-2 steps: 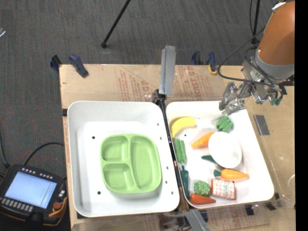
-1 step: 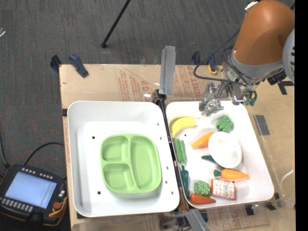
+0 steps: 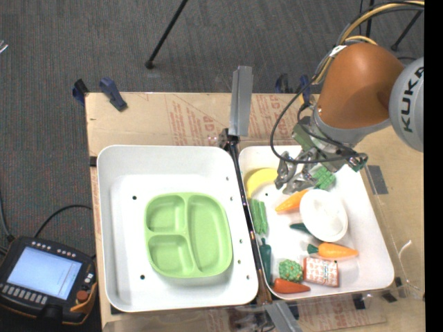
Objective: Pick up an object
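Grey carpet surrounds the bench (image 3: pixel 173 120), with a teach pendant (image 3: pixel 45 275) lying at the near left. On the bench, the left bin (image 3: pixel 111 185) holds a green divided plate (image 3: pixel 188 235). Nearest in the right bin (image 3: pixel 374 241) lie a red pepper (image 3: pixel 291 286), broccoli (image 3: pixel 291 270), a small carton (image 3: pixel 321 271) and a carrot (image 3: pixel 338 251). Farther back sit a white bowl (image 3: pixel 323 214), another carrot (image 3: pixel 291 203) and a banana (image 3: pixel 259 179). Above these hangs the pincer (image 3: pixel 294 182); I cannot tell how far open it is, nor whether it has hold of anything.
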{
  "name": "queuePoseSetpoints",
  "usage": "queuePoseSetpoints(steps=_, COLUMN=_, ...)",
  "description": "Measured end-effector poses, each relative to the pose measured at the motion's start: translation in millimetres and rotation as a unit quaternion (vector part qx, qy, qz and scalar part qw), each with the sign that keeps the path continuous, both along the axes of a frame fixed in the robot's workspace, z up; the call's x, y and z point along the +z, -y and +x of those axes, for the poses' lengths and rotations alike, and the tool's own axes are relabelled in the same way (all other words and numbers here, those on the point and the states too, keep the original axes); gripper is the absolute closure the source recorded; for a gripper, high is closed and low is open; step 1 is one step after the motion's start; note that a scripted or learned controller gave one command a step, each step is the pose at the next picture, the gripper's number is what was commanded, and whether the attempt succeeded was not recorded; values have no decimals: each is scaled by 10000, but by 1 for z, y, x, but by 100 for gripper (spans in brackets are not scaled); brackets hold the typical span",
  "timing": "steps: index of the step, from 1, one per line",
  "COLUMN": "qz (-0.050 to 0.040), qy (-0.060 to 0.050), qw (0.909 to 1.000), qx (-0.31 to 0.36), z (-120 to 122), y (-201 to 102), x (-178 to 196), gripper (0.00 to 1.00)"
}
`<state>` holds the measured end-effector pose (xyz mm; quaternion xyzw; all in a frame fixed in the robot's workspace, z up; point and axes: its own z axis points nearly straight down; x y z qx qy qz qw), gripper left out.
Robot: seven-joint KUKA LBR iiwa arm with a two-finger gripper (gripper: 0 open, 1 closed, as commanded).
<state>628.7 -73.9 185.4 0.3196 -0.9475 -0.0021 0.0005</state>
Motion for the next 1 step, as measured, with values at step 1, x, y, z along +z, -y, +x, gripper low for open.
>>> queuePoseSetpoints(steps=1, qz=-10, qy=60, qw=9992, qx=398, z=8, y=8, x=65, gripper=100)
